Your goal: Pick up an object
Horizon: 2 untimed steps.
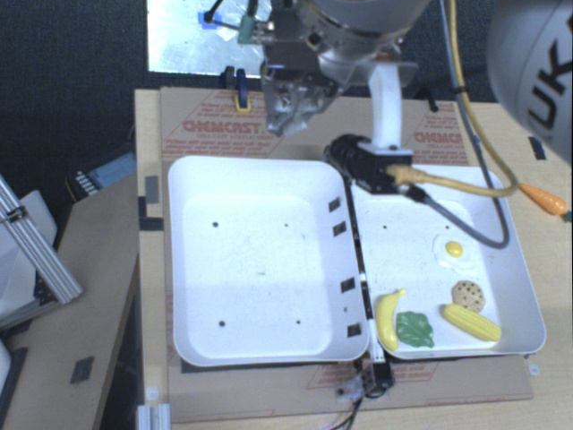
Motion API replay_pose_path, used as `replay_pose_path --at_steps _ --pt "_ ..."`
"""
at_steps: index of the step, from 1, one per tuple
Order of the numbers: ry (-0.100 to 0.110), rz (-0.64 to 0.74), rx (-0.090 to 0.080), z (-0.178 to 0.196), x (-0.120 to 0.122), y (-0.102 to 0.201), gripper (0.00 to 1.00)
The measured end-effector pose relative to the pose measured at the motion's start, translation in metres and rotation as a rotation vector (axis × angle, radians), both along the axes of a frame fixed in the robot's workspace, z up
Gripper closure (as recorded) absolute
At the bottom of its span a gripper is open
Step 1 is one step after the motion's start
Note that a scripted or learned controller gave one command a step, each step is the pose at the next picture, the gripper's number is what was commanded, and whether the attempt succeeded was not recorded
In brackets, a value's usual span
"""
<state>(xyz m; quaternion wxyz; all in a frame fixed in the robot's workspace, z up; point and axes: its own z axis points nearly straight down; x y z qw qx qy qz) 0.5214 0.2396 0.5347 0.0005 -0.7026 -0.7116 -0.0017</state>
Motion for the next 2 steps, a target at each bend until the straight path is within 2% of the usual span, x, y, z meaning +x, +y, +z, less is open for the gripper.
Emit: replay_pose_path --at_steps 2 --pt "-0.004 -0.007 0.001 0.023 0.001 -0.005 1.0"
